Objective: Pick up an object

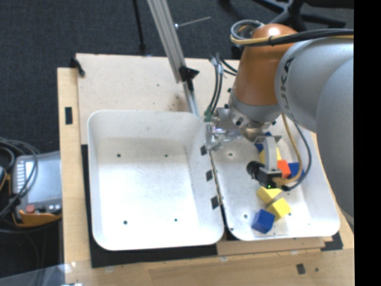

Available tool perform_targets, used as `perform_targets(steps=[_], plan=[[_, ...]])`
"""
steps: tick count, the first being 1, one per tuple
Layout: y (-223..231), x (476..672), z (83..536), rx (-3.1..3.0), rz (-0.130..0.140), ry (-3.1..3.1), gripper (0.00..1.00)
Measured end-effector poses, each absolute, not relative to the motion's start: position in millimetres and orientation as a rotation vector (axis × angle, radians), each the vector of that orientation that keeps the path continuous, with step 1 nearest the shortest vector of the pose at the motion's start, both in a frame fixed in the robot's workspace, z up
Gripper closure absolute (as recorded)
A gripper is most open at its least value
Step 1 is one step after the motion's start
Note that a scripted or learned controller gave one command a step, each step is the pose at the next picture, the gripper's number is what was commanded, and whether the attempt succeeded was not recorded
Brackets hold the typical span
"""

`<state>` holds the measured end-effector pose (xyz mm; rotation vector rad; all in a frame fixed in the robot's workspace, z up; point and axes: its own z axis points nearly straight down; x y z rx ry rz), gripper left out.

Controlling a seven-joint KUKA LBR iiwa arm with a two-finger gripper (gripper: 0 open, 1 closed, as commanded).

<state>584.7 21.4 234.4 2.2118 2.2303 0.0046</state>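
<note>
We judged the blue block (262, 220) light and rigid, best pinched across flat faces; gripper (217, 133) state we couldn't tell.

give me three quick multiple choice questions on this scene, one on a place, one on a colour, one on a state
1. Where do the coloured blocks lie?
A. in the left bin
B. in the right bin
C. on the bench outside both bins

2. What colour is the block nearest the right bin's front rim?
A. blue
B. green
C. white

3. How is that block placed?
A. resting on the bin floor
B. stacked on top of an orange block
C. lifted clear above the bin

Answers:
1. B, since the blocks cluster in the right bin, below the arm.
2. A, since the blue cube sits closest to the front rim.
3. A, since the blue cube sits flat on the white floor, with nothing under it.
</note>
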Motion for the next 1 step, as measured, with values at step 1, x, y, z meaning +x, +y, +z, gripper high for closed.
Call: perform_targets(steps=[1], plan=[[68.7,593.4,226.3,2.213,0.001,2.229,1.0]])
